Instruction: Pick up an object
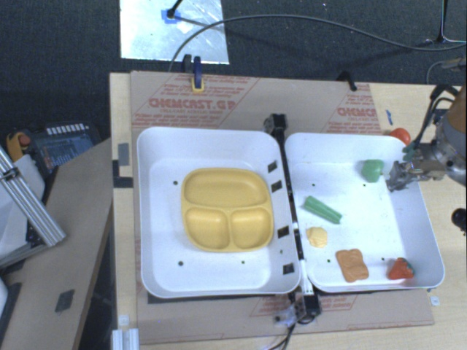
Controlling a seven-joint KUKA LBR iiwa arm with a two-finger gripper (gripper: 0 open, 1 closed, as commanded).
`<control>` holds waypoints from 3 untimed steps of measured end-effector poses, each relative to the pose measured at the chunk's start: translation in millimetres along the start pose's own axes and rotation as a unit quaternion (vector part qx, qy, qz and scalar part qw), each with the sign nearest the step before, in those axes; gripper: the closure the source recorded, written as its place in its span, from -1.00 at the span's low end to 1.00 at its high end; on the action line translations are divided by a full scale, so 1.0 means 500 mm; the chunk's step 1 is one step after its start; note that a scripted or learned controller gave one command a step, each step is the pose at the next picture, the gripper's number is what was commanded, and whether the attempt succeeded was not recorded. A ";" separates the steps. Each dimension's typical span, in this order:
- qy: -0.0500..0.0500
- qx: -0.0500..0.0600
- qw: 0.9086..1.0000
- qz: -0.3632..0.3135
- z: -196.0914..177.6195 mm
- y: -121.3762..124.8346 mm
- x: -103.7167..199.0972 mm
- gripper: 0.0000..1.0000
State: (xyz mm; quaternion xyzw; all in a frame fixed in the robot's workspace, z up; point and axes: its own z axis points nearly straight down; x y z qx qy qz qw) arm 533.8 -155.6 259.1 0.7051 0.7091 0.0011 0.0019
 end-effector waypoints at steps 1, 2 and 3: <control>0.001 0.000 1.000 -0.002 -0.011 0.007 0.102 1.00; 0.001 0.001 1.000 -0.002 0.005 0.015 0.229 1.00; 0.002 0.001 1.000 -0.002 -0.001 0.032 0.329 1.00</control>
